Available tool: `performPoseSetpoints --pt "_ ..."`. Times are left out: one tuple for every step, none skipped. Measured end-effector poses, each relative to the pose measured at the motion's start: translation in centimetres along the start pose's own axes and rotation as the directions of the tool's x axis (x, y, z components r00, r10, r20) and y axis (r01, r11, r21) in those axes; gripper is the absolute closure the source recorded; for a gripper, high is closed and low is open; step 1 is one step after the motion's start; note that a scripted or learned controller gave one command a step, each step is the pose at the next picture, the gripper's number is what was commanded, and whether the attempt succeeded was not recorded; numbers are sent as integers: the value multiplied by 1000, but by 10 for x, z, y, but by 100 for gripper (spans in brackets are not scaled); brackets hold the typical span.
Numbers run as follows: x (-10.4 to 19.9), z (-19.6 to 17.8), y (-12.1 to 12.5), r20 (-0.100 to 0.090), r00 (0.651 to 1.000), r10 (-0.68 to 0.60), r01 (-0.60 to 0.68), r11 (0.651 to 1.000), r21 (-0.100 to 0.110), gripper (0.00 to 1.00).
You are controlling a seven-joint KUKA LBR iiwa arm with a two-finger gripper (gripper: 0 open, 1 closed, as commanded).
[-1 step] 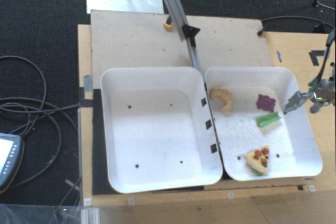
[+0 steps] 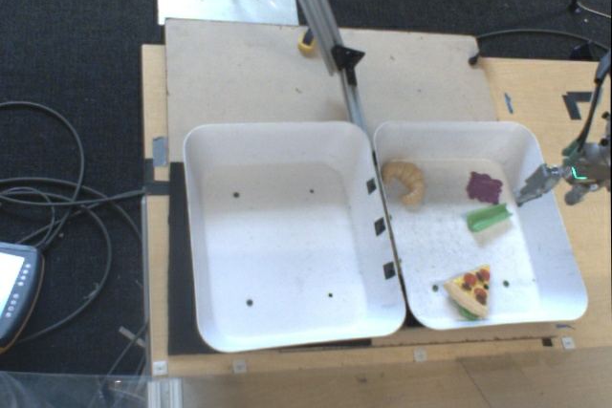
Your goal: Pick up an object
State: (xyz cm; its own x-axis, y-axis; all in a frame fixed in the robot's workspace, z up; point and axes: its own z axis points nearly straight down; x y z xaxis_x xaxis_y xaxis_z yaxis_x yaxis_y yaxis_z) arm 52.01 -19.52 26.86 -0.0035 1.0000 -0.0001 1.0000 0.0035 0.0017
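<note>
Pizza slice (image 2: 469,290) (unlabelled), croissant (image 2: 404,181), purple grapes (image 2: 484,187)

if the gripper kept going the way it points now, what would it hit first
Probably the green piece. The gripper points down-left into the right bin, and that piece lies just ahead, with the purple piece slightly off line. Its height above them is unclear.

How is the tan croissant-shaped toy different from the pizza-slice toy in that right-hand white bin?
The tan croissant toy is one plain colour and curved like a crescent; the pizza-slice toy is a wedge, yellow with red and dark toppings and a green edge. The croissant lies near the bin's far left corner, the pizza slice near its front edge. Both are toy foods lying loose in the right white bin, away from the gripper.
</note>
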Motion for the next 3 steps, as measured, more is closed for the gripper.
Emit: performPoseSetpoints --pt "4 43 -4 -1 1000 2 -2 1000 4 0" --pt "0 101 2 -1 1000 3 -3 1000 5 0" --pt "6 145 -1 -2 1000 3 -3 1000 5 0"
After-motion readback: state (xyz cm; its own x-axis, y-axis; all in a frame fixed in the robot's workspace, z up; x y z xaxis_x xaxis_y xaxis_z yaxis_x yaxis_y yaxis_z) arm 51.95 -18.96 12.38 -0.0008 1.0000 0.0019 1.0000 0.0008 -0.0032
